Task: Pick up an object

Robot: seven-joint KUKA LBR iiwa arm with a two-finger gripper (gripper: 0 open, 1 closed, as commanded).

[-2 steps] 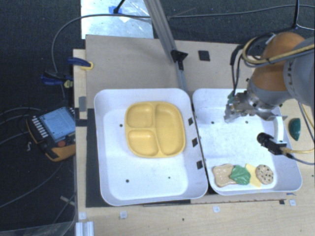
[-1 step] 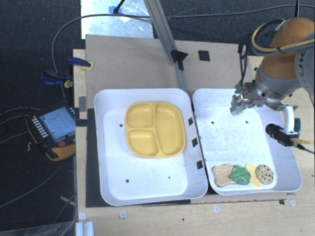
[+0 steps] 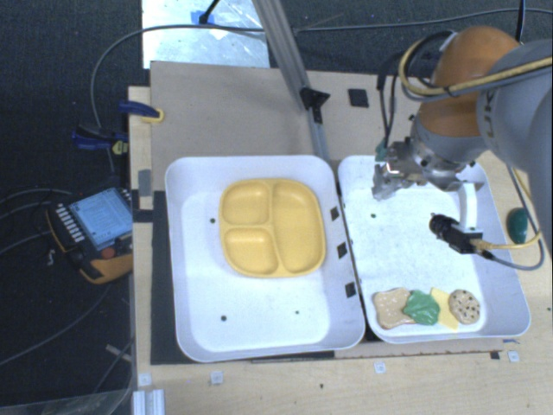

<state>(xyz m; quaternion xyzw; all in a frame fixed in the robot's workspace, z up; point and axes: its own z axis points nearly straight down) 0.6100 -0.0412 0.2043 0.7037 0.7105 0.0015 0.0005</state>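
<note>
The left bin [image 3: 186, 318] carries a yellow three-compartment plate [image 3: 272, 227], lying slightly toward twelve o'clock of the bin's centre. In the right bin [image 3: 380, 258], along the six o'clock wall, toy foods sit in a touching row: a toast slice [image 3: 391, 308], a green leafy piece [image 3: 422, 308], a yellow wedge [image 3: 444, 309] and a chocolate-chip cookie [image 3: 465, 305]. The gripper [image 3: 386, 180] hangs near that bin's eleven o'clock corner, well apart from the foods; how its jaws stand cannot be made out.

Yellow tray [image 3: 273, 228]; white bins [image 3: 194, 318]; green toy [image 3: 422, 308]; speckled cookie [image 3: 464, 305].
</note>
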